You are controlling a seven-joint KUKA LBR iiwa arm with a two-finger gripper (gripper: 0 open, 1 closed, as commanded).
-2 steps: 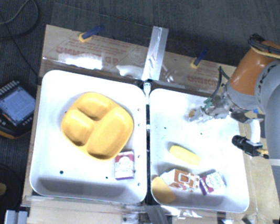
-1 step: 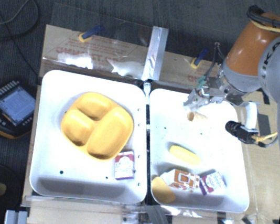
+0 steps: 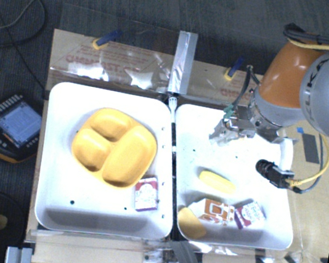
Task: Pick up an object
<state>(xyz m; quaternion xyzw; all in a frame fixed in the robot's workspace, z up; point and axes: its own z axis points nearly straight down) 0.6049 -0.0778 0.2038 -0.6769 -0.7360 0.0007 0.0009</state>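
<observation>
Pincer (image 3: pixel 226 130) above right bin's (image 3: pixel 271 239) far end, opening impossible to tell, nothing visibly held.

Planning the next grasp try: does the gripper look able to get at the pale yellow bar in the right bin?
Probably yes. The gripper hangs above the right bin, and the yellow bar lies apart from the cartons with nothing on top.

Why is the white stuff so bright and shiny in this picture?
In the camera view, overhead light washes out the right bin and left bin; the plastic sheet behind them throws glare; the yellow plate casts a soft shadow; the gripper looks slightly blurry.
</observation>
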